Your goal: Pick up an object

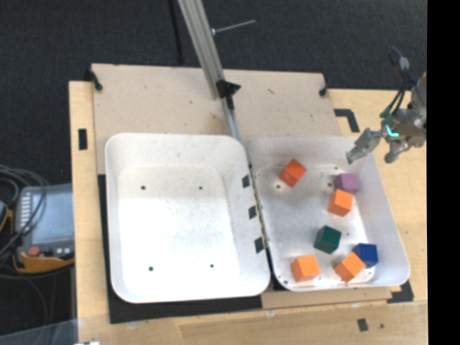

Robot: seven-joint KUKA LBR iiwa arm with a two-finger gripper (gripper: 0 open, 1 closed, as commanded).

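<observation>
Largest below me is the left bin [180, 214], well off to my left. The right bin [384, 214] is nearer; its upper right rim lies just under my gripper [375, 148]. My two fingers stand spread apart, with nothing between them, and they hang over that corner of the bin's edge.

The blocks all lie in the right bin, below and to the left of my gripper. Nearest is the purple block [347, 182], just down from my fingers, and it touches the orange block [341, 203] beneath it. Another orange cube [292, 172] sits farther to my left, apart from the rest. Lower down is the dark green block [328, 238]. Farthest from me, along the bin's near wall, are an orange block at bottom left [305, 267], an orange block at bottom right [350, 267] and the blue block [366, 253] touching it.
</observation>
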